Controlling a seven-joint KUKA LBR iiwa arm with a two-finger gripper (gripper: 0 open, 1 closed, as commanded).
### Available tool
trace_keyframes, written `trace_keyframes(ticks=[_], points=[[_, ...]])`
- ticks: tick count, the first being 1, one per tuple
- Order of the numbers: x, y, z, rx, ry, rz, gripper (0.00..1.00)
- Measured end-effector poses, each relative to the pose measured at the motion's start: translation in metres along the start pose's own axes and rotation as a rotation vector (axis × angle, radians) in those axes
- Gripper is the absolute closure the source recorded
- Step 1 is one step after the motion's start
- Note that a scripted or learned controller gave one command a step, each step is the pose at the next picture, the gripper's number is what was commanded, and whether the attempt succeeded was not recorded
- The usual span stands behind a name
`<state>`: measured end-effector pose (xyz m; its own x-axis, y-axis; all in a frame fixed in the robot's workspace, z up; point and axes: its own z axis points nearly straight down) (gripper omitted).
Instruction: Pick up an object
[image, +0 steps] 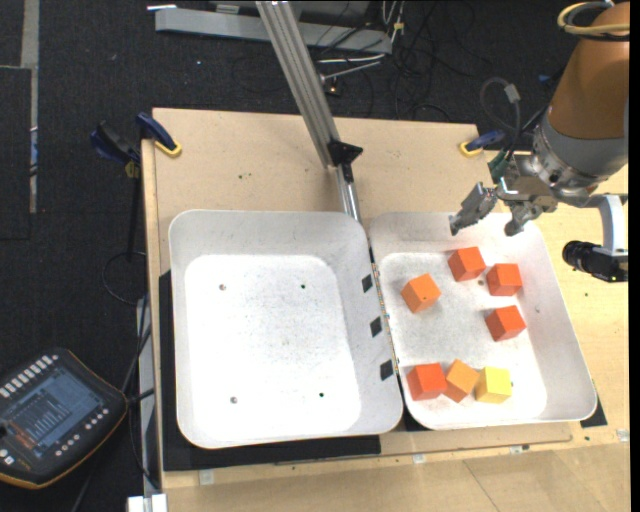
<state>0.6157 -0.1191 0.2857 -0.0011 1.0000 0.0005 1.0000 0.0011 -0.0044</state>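
Notably, seven small cubes lie loose in the right bin (560, 330), the landmark for this scene: a red cube (466, 263) and a second red cube (503, 279) near its far wall, an orange cube (421, 292) toward its left wall, and a yellow cube (494, 384) by its near edge. Scattered spacing likely eases single picks. Above the bin's far edge hovers the gripper (492, 213), fingers spread apart, grasping nothing. Left of the bin sits the left bin (190, 300). No legible writing appears.

One fixed camera looks down at a slant from well above, taking in the whole bench (250, 160) and both bins (200, 240).
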Motion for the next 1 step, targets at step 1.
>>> trace_keyframes(ticks=[1], points=[[-0.0001, 0.0006, -0.0028, -0.005, -0.001, 0.0, 0.0]])
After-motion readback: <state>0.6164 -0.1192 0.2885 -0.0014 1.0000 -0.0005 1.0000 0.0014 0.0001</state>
